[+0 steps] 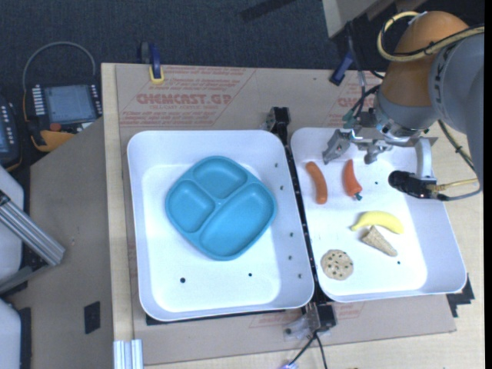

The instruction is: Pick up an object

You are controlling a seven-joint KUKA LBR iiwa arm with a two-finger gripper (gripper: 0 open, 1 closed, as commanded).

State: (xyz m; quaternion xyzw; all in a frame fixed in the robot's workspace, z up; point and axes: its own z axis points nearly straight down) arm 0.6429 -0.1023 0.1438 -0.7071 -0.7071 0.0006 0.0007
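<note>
One fixed camera looks down on me at a slant from above the bench (231, 91), far enough to take in both white bins; I reach in from its right.

A brown board (231, 91) with faint red lettering covers the bench, a small blue-and-yellow clamp (155, 62) gripping its upper left edge. At the far left of the frame sits a handheld pendant (68, 102) with a lit screen, ringed by a looping cable. Lower left, a slanted metal rail (27, 225), perhaps framing.
</note>
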